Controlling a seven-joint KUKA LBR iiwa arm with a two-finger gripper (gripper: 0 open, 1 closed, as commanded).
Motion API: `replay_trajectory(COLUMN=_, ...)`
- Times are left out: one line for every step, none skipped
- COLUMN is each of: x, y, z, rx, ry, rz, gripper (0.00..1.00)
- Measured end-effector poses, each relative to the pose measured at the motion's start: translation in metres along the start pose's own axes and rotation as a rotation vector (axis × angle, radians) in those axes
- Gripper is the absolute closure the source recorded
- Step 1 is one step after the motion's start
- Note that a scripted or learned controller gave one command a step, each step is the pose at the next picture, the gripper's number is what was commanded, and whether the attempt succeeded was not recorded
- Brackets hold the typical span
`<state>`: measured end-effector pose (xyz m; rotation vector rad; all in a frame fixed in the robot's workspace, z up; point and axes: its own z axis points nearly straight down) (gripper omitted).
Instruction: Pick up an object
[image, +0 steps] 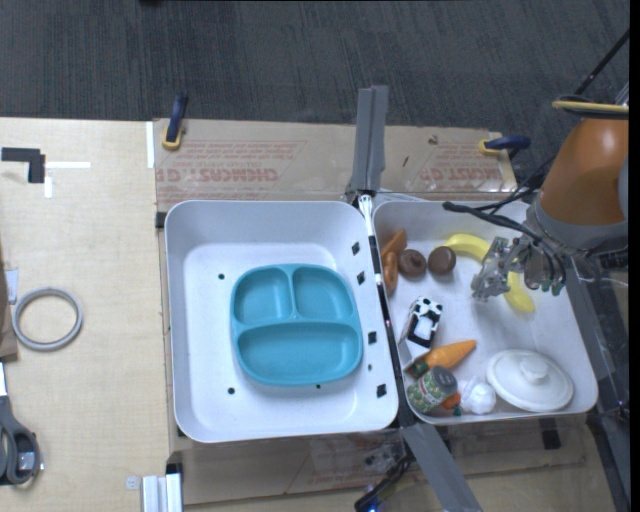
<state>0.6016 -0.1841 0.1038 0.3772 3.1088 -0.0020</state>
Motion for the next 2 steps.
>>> replay_trajectory(x=0.000, y=0.000, z=0.000, rx=0.000, ry=0.001, rz=0.000, gripper=0.00)
replay_trajectory(x=-0.020, y=-0.012, z=0.011, rx=0.001, ry=0.004, rz=-0.040, gripper=0.00)
